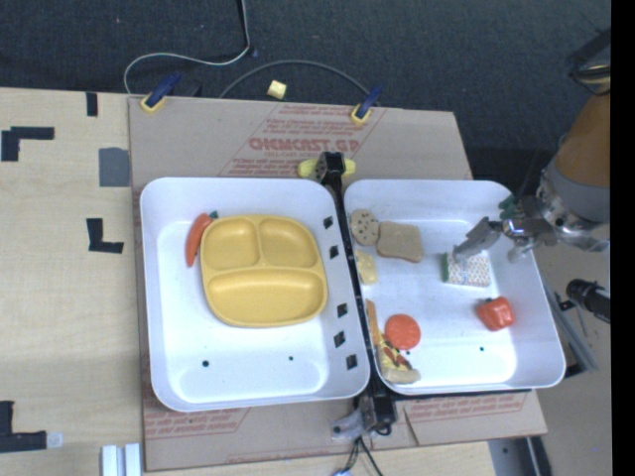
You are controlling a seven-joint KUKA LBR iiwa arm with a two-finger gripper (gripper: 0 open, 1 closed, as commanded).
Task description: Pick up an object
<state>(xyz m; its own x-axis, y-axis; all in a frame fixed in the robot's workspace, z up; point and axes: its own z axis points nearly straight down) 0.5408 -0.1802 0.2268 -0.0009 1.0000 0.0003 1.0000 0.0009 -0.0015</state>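
Note:
My gripper (493,250) hangs over the right bin (536,365), near its right side, with its fingers spread open and nothing between them. Just below its left finger (470,244) lies a small white speckled square (469,270). A red pepper-like piece (495,312) sits lower right of it. Further left in this bin are a chocolate-chip cookie (364,227), a brown bread slice (399,242), a pale yellow cheese piece (366,267), a round red tomato slice (402,331) and a layered sandwich piece (395,363).
The left bin (174,365) holds a yellow divided plate (264,270) and an orange carrot (196,237) beside the plate's left edge. A black divider (342,266) with clips runs between the bins. Cardboard lies under both bins.

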